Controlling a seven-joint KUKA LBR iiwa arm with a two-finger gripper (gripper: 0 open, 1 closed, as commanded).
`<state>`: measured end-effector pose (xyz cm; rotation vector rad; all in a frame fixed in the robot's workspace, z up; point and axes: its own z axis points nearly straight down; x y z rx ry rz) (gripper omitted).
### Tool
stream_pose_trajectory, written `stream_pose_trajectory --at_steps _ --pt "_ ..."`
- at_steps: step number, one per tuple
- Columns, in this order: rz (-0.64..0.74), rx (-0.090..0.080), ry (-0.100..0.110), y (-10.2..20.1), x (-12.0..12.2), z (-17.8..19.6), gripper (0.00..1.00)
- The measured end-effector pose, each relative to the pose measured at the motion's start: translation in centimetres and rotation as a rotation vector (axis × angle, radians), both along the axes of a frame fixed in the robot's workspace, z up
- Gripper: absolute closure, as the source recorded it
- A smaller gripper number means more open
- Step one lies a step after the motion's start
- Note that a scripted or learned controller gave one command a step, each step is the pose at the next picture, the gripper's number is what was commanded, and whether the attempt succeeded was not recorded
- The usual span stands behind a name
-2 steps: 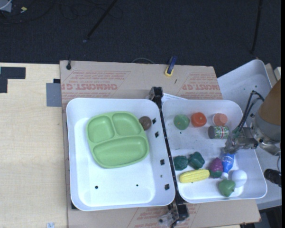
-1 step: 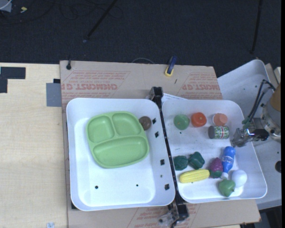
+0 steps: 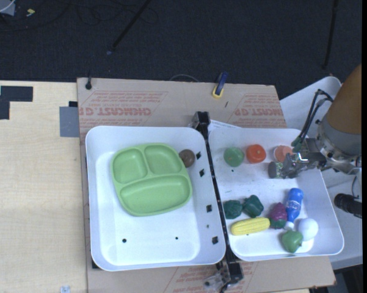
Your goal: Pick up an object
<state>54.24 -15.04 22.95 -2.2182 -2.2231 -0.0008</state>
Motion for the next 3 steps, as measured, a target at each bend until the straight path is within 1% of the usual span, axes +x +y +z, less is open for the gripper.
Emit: stream_pose_trajectory --at_steps 1,2,3 --pt "0.003 0.001 0.0 6.0 2.2 0.2 1.0" --pt "0.002 0.0 0.0 10.8 4.7 0.9 1.0" --pt "0.002 0.001 0.001 16.0 7.5 0.0 1.0"
